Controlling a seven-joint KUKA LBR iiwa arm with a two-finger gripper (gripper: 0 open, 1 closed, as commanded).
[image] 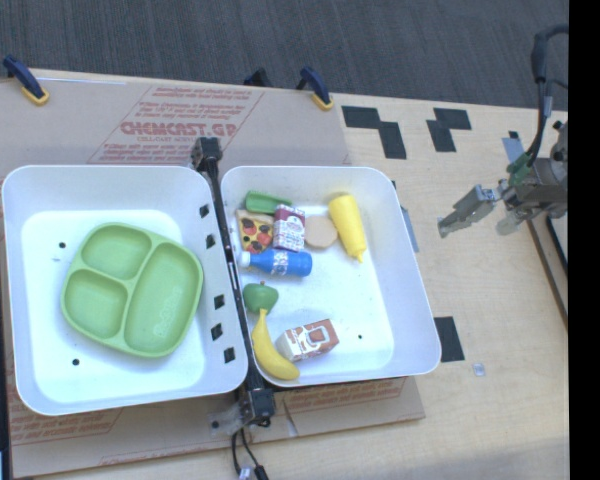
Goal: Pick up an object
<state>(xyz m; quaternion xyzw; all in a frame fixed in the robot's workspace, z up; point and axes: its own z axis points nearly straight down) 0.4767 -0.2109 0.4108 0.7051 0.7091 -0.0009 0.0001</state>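
Tabletop (480, 298): two white bins are carried side by side. Left bin (30, 268): a green plate (132, 290) is held. Right bin (405, 298): banana (270, 348), yellow bottle (349, 224), carton (310, 339) and blue bottle (277, 262) are kept. Hand (480, 210): stationed right of the bins, well apart, nothing gripped; fingers' state cannot be told. Task judged unstarted; approach, grasp and lift are left.

Gripper (485, 211) open over bench (480, 388), beside toy-filled bin (405, 298).
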